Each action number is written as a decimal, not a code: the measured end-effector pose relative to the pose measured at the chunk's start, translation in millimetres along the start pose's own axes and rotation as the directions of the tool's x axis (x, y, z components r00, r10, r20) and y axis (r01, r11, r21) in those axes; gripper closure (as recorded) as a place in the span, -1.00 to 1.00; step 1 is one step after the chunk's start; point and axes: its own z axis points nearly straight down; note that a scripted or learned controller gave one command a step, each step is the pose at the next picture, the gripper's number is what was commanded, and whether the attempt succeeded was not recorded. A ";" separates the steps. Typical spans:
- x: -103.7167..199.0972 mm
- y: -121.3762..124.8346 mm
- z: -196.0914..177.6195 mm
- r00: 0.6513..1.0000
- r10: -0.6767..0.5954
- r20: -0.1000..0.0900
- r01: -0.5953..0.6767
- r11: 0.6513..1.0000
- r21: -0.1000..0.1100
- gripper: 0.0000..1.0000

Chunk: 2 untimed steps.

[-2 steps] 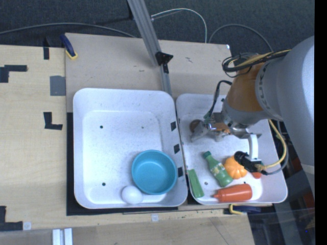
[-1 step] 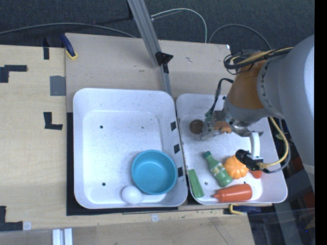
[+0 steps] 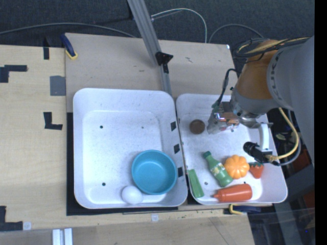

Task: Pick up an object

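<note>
Target, by judgement: brown ball (image 3: pixel 197 126), upper left of the right bin (image 3: pixel 202 106), just left of the gripper (image 3: pixel 222 121); cannot tell whether claw spread or pressed together. Centre over ball, descend straight, stay off the dividing wall and green bottle (image 3: pixel 217 168) below.

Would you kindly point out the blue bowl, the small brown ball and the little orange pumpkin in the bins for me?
blue bowl (image 3: pixel 153 171), camera view, on its inner floor.
brown ball (image 3: pixel 197 126), camera view, on the middle of its top.
orange pumpkin (image 3: pixel 236 166), camera view, on the middle of its ribbed body.
</note>
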 end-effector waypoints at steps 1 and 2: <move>3.7 1.7 -63.1 1.000 -0.001 0.000 0.001 1.000 -0.003 1.00; -5.8 2.8 -112.1 1.000 0.000 0.001 0.000 1.000 -0.002 1.00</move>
